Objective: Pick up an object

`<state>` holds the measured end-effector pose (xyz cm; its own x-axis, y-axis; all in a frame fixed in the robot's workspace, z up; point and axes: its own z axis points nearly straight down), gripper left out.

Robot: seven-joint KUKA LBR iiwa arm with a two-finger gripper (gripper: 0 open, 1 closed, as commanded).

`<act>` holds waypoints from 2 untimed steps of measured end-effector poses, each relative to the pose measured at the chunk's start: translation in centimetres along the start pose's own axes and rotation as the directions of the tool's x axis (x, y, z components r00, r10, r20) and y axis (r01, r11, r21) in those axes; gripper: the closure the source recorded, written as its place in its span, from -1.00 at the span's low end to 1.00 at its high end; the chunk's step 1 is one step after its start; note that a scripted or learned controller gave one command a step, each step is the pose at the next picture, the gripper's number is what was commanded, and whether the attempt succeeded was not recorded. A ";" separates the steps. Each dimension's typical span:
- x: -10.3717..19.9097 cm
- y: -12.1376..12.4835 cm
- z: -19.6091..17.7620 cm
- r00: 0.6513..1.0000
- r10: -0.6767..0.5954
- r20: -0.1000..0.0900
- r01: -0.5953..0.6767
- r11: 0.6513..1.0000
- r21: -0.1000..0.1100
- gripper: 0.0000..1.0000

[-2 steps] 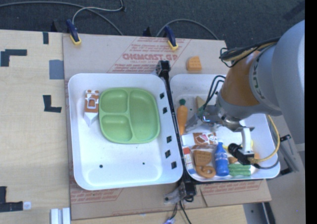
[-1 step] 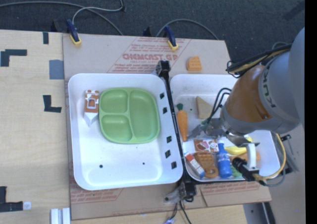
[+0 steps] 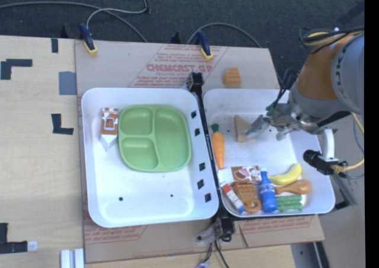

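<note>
Entry: approach step, nothing lifted yet. Tool (image 3: 256,127) in right bin (image 3: 323,204), low, just beside tan wedge (image 3: 240,127); we can't tell how far open or whether it has hold. Next, we judge: centre on wedge, close, lift. Carrot (image 3: 218,149) nearby.

A green divided plate (image 3: 155,137) lies in the left bin (image 3: 142,210); an orange block (image 3: 232,76) sits on the cardboard (image 3: 177,65).

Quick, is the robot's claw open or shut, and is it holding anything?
Claw: cannot be told; it hangs over the right bin, close to the tan wedge, with nothing seen between its tips.
</note>
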<state>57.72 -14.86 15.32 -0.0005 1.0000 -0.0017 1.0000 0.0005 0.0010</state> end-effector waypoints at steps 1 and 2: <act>4.6 4.1 5.5 1.000 0.003 0.011 -0.003 1.000 -0.010 -1.00; 4.8 7.3 6.7 1.000 -0.001 0.003 0.001 1.000 -0.002 -1.00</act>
<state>65.07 -10.04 8.58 -0.0011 1.0000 -0.0045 1.0000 0.0011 0.0026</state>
